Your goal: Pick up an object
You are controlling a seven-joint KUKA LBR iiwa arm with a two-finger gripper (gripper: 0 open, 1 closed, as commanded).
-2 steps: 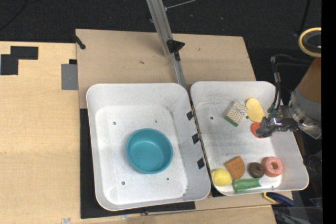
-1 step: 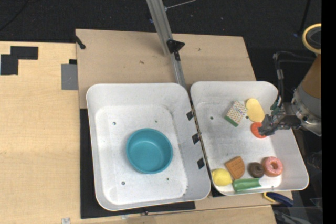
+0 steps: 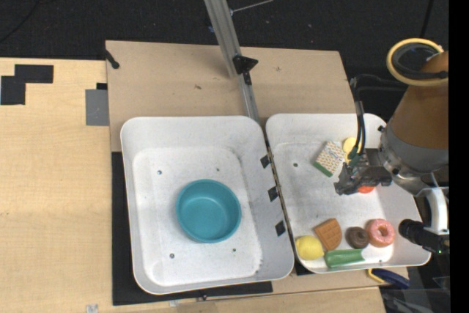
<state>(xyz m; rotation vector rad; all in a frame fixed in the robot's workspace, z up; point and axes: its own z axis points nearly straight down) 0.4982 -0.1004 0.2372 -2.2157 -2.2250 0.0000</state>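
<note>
My gripper [image 3: 350,183] hangs low over the middle of the right bin [image 3: 300,150], reaching in from the right. A small red-orange object [image 3: 366,189] lies right beside its tip, partly hidden by it. A patterned green-and-white packet [image 3: 330,157] lies just up and left of the gripper, and a yellow item [image 3: 349,145] peeks out behind the cable. Along the bin's front edge lie a yellow lemon [image 3: 310,248], a tan cracker [image 3: 330,233], a brown donut [image 3: 357,237], a pink donut [image 3: 380,232] and a green stick [image 3: 343,257].
The left bin [image 3: 146,143] holds a teal bowl [image 3: 209,210]. A metal bar [image 3: 222,18] slants up from the divider between the bins. Black clips [image 3: 271,193] sit on the shared rim.
</note>
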